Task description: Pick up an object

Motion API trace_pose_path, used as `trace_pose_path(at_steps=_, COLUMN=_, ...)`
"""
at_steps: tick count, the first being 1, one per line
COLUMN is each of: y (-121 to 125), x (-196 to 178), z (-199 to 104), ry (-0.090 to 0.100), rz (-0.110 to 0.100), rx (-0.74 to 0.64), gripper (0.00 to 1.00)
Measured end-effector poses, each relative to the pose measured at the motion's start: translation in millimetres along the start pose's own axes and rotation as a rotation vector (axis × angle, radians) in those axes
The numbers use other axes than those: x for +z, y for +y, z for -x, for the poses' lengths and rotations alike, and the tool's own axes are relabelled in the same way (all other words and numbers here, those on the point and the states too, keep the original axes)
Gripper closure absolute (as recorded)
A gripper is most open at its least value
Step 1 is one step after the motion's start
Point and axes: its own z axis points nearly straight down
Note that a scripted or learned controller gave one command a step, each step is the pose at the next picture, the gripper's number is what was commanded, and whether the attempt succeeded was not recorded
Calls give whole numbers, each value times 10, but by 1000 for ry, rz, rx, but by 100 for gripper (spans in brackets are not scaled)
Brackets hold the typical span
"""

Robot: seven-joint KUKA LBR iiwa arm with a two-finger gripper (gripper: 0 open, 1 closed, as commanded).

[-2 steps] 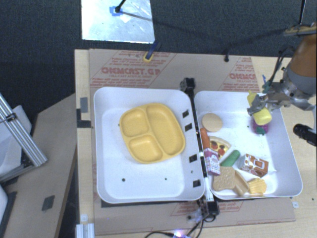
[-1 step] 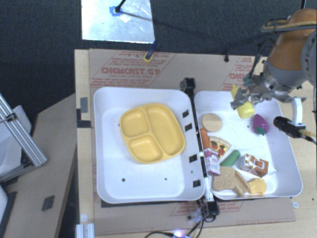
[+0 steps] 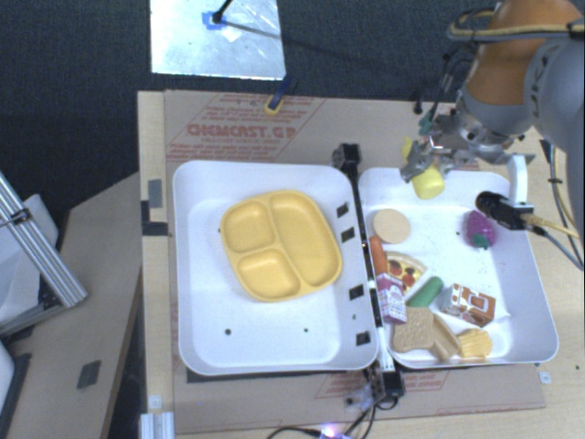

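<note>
Right bin (image 3: 539, 323): carrot (image 3: 377, 254) (lengthwise, near-far)

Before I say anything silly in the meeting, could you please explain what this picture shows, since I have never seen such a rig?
It is one camera fixed above a bench, looking down at a slant. The grey and orange machine at the upper right is a robot arm; its job is to pick up an object. At its tip is a gripper, with a yellow object right at its fingers, above the far edge of the right bin; whether it is truly gripped I cannot tell.

Two shallow white bins sit side by side. The left bin holds a yellow tray with three compartments. The right bin holds small toy foods: a tan disc, a purple piece, a carrot, a pizza slice, a green piece and some biscuit-like shapes.
</note>
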Motion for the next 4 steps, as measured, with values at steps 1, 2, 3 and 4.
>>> trace_pose_path(at_steps=1, y=-17, x=15, z=-230, ry=-1, rz=-3, rx=3, gripper=100)
trace_pose_path(at_steps=2, y=26, x=-27, z=-202, ry=-3, rz=-2, rx=3, gripper=100)
trace_pose_path(at_steps=3, y=32, x=11, z=-275, ry=-2, rz=-3, rx=4, gripper=100)
trace_pose_path(at_steps=4, y=74, x=50, z=-92, ry=-3, rz=-2, rx=11, gripper=100)
